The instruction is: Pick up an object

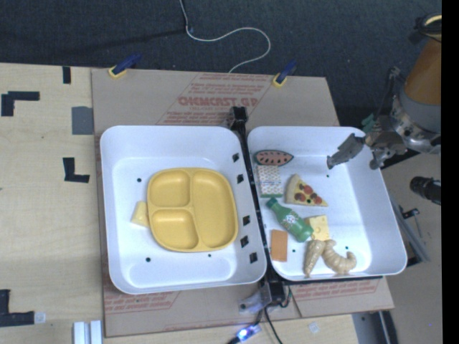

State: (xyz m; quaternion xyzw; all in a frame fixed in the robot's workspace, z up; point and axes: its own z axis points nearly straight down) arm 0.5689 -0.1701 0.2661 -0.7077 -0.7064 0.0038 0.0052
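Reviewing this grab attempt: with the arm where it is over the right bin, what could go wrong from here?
1. The gripper hangs open near the right bin's upper right, apart from every item, so a straight descent may close on nothing.
2. The green bottle, yellow block, orange piece and beige pieces lie packed together; a grasp there may catch two or push them aside.
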